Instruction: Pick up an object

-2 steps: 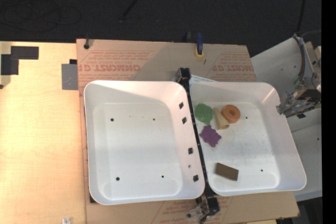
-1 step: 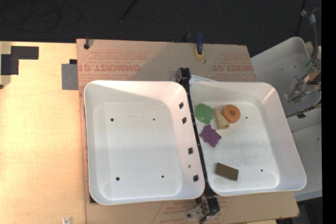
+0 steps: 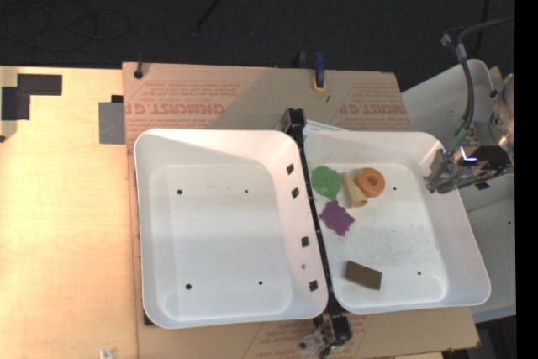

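Fingers (image 3: 435,177) blurred at right bin's (image 3: 458,269) rim.

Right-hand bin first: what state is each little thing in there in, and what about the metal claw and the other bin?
Green piece: lying loose near the divider.
Orange ring: resting against a cream block.
Purple piece: lying flat, loose.
Brown block: lying flat, apart from the others.
Gripper: at the right bin's right rim, holding nothing.
Left bin: sitting level beside it.
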Action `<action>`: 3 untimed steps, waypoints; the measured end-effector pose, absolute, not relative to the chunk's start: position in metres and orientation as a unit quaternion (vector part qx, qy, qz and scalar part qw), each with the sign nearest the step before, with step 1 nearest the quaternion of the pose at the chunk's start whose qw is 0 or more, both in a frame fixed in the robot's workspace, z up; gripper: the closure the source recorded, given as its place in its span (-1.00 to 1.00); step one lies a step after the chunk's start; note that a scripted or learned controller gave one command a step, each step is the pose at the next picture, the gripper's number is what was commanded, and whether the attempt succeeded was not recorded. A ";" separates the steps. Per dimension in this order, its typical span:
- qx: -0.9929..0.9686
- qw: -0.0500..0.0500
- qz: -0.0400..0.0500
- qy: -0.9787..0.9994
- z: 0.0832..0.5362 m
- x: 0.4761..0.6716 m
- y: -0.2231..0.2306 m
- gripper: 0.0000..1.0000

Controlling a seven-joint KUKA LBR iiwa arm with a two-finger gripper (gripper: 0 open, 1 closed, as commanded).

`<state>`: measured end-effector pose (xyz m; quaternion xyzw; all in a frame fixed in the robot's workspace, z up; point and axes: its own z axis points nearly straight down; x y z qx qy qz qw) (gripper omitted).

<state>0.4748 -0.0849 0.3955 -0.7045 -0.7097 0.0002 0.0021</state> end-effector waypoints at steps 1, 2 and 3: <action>-0.708 0.004 0.003 -0.706 0.254 0.475 -0.124 1.00; -0.705 -0.001 -0.001 -0.709 0.349 0.476 -0.073 1.00; -0.706 0.000 0.000 -0.708 0.318 0.543 -0.010 1.00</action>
